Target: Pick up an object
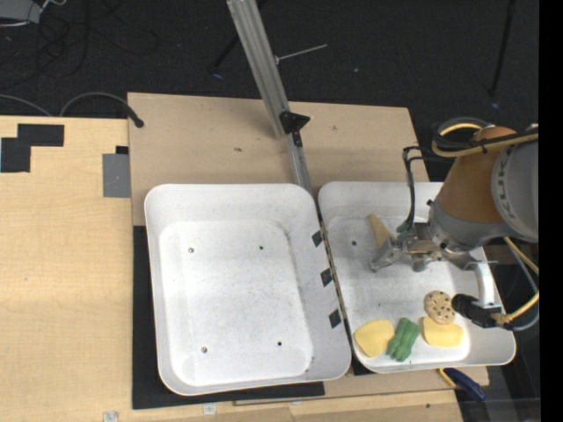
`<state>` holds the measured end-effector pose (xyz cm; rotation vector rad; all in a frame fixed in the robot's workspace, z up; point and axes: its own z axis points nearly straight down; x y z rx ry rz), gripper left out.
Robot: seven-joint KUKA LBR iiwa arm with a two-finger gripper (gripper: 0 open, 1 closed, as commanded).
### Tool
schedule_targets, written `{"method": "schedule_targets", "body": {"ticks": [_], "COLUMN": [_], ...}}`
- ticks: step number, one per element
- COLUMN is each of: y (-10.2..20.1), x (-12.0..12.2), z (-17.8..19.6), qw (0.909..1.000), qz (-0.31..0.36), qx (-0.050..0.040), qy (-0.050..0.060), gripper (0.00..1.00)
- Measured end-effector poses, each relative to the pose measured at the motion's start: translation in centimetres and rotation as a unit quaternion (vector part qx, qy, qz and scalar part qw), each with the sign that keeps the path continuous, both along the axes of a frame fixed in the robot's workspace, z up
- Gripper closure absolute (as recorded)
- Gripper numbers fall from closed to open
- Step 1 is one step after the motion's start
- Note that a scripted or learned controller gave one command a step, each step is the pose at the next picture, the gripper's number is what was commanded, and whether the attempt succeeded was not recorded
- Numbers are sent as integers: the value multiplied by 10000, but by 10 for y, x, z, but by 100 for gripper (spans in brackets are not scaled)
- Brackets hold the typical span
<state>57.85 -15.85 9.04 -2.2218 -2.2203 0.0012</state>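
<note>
Inspection of the bench finds two shallow white bins side by side, and all positions below are given relative to the right bin (347, 205). The left bin (176, 209) touches it along its left wall, with small black clips (326, 276) on the shared edge. The grey arm with its orange band (471, 187) enters over the right bin's right rim and reaches toward the bin's centre. The gripper (384, 258) sits low over the middle of the bin floor, pointing toward the left wall. Whether its fingers are spread or pressed together cannot be told; the metal parts merge at this angle, and nothing can be seen between them. A tan wedge-shaped piece (378, 229) lies on the bin floor just above the gripper tip, close to it; contact cannot be confirmed. Four more objects lie along the bin's near edge: a yellow lump (374, 338) toward the near-left corner, a green object (404, 338) touching it on its right, a second yellow piece (442, 333) further right, and a round brown perforated disc (438, 305) just behind that piece. A slanted metal rail (264, 69) rises beyond the bin's far-left corner.
</note>
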Motion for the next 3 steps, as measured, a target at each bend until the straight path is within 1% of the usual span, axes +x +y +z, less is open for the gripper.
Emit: {"method": "schedule_targets", "body": {"ticks": [1, 2, 3], "y": [-1, 1, 2], "x": [0, -1, 2], "z": [12, 54, 117], "qw": [10000, 10000, 10000], "qz": [-31, 2, 8], "qx": [5, 2, -5], "qy": [1, -10, -27], "gripper": [100, 100, 100]}}
